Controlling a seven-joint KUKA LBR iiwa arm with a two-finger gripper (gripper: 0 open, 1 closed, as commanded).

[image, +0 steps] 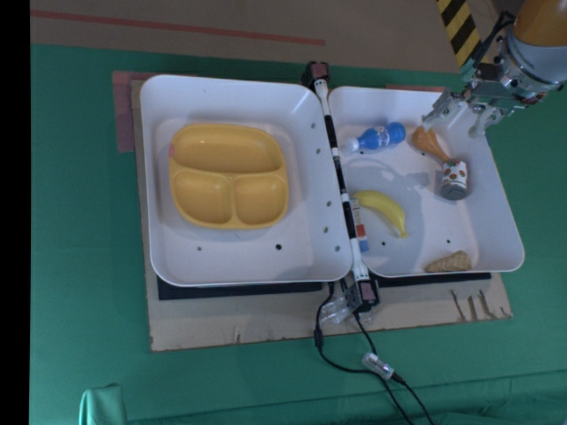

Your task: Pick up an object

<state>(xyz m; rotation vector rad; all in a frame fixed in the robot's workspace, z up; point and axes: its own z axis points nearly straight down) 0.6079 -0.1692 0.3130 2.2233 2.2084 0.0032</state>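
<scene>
Two white bins side by side on a cardboard sheet (266,321) over a green surface (71,237). Left bin (159,255): holds a yellow divided plate (229,175), set toward 10 o'clock of the bin floor. Right bin (496,237): holds five items, listed below.

- Blue bottle (376,137) at 11 o'clock of the bin, lying on its side, white cap toward the divider.
- Orange cone (431,142) at 1 o'clock, lying down, just beside the bottle's blue end but apart from it.
- Can (454,180) at 3 o'clock, tipped on its side, just below the orange cone.
- Banana (385,209) near centre, toward 8 o'clock, lying flat, well apart from the can.
- Tan cone (448,262) at 5 o'clock, lying near the bin's front rim.

Arm (540,25) entering at 2 o'clock of the view, orange band uppermost. Pincer (461,115) above the bin's far right corner, released: fingers spread, nothing between them. Left fingertip (438,113) directly above the orange cone, contact not determinable. Right fingertip (483,124) over the bin's right rim area.

Black cables (354,348) trailing from the divider's near end toward 6 o'clock. Yellow-black hazard strip (452,7) on the floor at 1 o'clock.
</scene>
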